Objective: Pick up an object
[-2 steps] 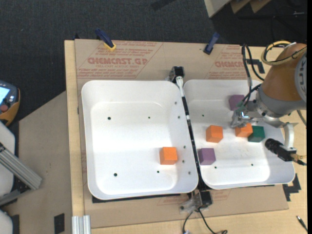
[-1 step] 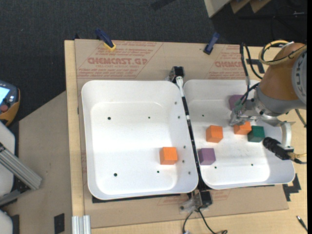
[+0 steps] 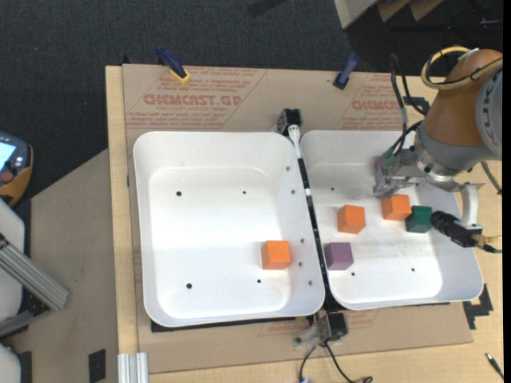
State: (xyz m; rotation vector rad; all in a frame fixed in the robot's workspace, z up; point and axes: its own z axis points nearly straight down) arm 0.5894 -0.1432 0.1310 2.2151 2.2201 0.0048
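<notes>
**Orange cube under the gripper, grasp not confirmed**

Orange cube, a small solid block [image 3: 276,254], sits alone in the left shallow white plastic bin [image 3: 160,238]. Moving right, the right white bin [image 3: 375,294] holds a second orange block [image 3: 350,219], a purple block [image 3: 339,255], a third orange block [image 3: 396,207] and a dark green block [image 3: 418,219] touching it. My two-finger gripper [image 3: 391,183] hangs just above that third orange block; I judge this the approach step. I cannot tell how the jaws stand. Next I'd want a straight descent, clear of the green neighbour.

bright, even overhead light — white bins [image 3: 160,238] glare slightly, shadows soft, focus a little soft throughout.
</notes>
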